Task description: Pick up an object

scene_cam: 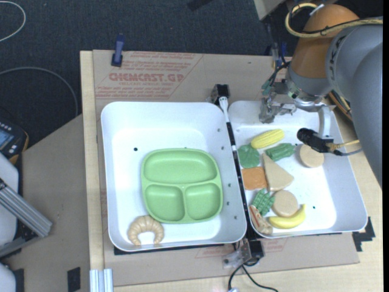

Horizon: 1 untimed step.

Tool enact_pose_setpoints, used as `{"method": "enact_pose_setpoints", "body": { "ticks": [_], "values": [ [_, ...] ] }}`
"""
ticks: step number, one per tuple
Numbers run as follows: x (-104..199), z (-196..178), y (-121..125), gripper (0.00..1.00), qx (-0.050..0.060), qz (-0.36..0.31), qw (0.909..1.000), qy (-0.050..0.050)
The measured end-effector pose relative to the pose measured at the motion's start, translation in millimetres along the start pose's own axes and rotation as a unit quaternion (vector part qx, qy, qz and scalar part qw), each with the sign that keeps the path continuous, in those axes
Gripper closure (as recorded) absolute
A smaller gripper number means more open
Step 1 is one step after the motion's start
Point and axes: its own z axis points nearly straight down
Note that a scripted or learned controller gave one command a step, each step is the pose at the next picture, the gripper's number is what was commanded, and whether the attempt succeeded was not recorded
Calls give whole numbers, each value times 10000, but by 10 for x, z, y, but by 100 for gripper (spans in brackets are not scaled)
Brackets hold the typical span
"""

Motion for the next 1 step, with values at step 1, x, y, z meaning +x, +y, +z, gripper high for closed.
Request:
{"method": "enact_pose_setpoints", "body": {
  "ticks": [1],
  "values": [
    [-1,-102,6,100,-14,0,10000,-4]
  ]
}}
